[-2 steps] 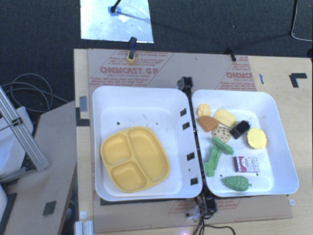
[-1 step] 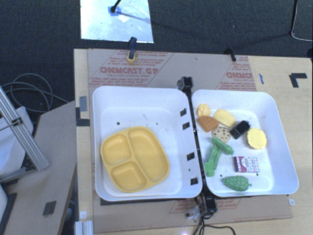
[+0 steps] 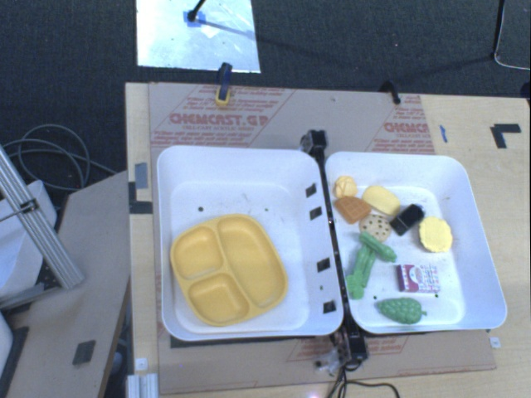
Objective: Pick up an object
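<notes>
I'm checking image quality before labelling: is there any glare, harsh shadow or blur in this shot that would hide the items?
In the camera view, light is even and soft; the shiny sheet on the floor catches a bright reflection. The white bins' floors look nearly washed out, as in the left bin around the yellow tray. The whole frame is slightly soft, so print on the small red packet is unreadable.

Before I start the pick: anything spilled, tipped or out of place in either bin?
Nothing stands out. The yellow tray lies flat in the left bin, slightly rotated; the small items sit loosely clustered inside the right bin.
</notes>
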Motion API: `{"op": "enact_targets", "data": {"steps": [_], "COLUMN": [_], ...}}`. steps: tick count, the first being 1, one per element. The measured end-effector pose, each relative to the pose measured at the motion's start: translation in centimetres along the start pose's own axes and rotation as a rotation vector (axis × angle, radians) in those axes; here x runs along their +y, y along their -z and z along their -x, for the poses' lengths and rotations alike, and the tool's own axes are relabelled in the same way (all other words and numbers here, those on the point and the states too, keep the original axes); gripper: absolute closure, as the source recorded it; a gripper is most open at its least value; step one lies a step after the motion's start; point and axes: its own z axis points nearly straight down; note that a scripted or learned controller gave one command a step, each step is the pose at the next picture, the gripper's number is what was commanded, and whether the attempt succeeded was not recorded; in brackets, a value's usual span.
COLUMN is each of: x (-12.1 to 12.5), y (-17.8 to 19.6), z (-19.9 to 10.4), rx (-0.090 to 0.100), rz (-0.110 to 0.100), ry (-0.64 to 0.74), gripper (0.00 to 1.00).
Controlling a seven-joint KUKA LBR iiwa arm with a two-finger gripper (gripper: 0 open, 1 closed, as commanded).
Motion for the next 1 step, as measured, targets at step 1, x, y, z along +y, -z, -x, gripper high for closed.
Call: {"op": "enact_targets", "data": {"steps": [1], "x": [0.05], "y": [1.15], "z": [0.07], "rx": [-0.002], "rz": [0.004], "ry": [0.002], "gripper": [1.00]}}
